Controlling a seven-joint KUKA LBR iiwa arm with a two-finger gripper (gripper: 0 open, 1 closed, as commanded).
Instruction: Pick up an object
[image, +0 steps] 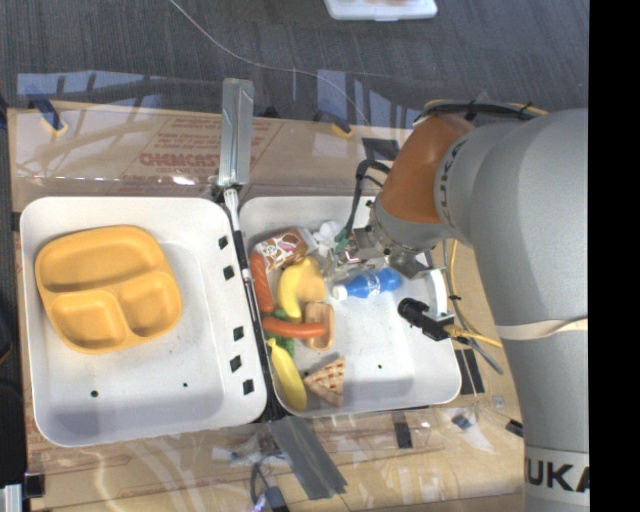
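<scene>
Ideally lowered squarely over blue bottle (366, 285) in right bin (425, 378); end effector (352, 255) state cannot be told

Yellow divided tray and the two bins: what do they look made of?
Yellow divided tray: probably molded plastic, matte, with smooth rounded compartment walls and soft highlights. Left bin and right bin: likely thin formed white plastic, semi-gloss, with rounded corners and faint sheen. The material can't be confirmed by look alone.
</scene>
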